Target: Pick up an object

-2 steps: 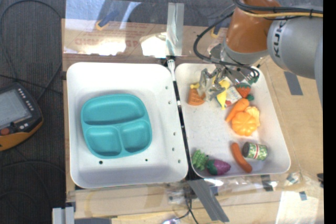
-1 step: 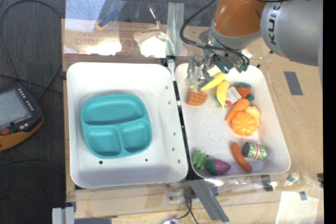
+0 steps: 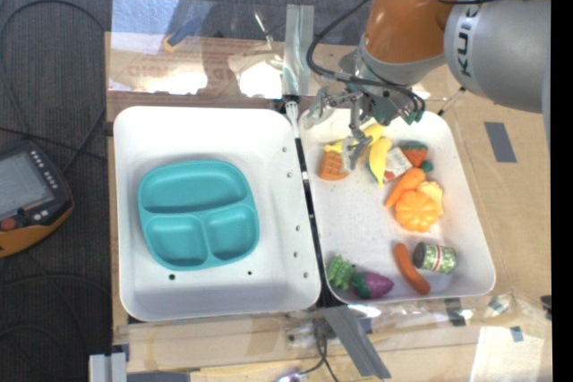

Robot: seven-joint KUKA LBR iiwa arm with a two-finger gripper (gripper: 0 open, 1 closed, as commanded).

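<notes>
At right bin's (image 3: 466, 219) far end, banana (image 3: 380, 158) lies just under the hand (image 3: 361, 141), orange waffle piece (image 3: 333, 164) beside it near the divider. Can't tell hand's grip state. Toys crowd the right wall; bin's middle floor is bare. Teal tray (image 3: 197, 212) sits in left bin (image 3: 134, 282).

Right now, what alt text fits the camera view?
The gripper hangs low over the right bin, above a banana among toy foods. The left bin holds a teal divided plate.
</notes>
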